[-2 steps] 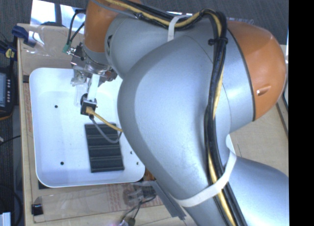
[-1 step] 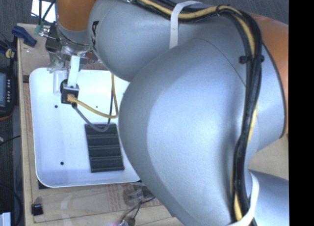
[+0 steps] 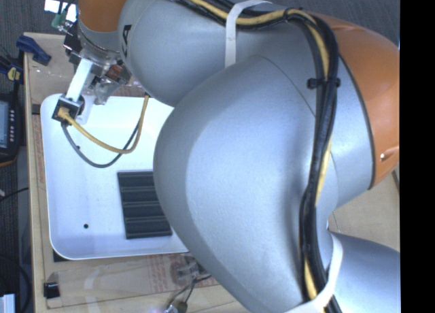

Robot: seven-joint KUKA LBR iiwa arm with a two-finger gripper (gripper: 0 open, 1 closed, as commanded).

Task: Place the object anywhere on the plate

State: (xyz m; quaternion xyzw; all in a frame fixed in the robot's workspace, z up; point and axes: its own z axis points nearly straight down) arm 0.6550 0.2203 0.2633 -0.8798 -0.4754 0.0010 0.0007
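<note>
Left of the jaws [image 3: 103, 87], a blue clamp [image 3: 30, 49] sits at the table [image 3: 95, 281] edge, well out of the way. You cannot tell if the jaws are open or shut, or if they hold anything. Below them, a dark ribbed block [image 3: 144, 204] lies flat in the white bin [image 3: 68, 189]; that is likely your object. Right of the jaws, the big grey arm [image 3: 272, 155] covers the rest, so you could miss the plate or bump a bin wall.
</note>
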